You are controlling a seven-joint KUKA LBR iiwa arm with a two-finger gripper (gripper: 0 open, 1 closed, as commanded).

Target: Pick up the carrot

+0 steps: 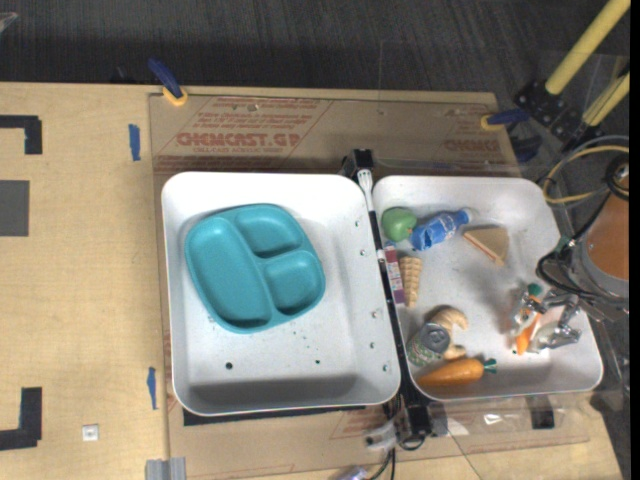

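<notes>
The carrot (455,371), orange with a small green top, lies on its side along the front wall of the right bin (520,200), just below a tin can (430,342). My gripper (543,325) hangs low over the right side of the same bin, to the right of the carrot and slightly behind it, clear of it. Its fingers (566,334) stand open, and the carrot is not between them. The arm's orange band (612,250) shows at the right edge.
The right bin also holds a green ball (397,223), a blue bottle (440,228), a tan wedge (487,242), an ice-cream cone (411,273) and a bun (449,318). A teal divided plate (254,265) lies in the left bin (200,368). Cables hang at right.
</notes>
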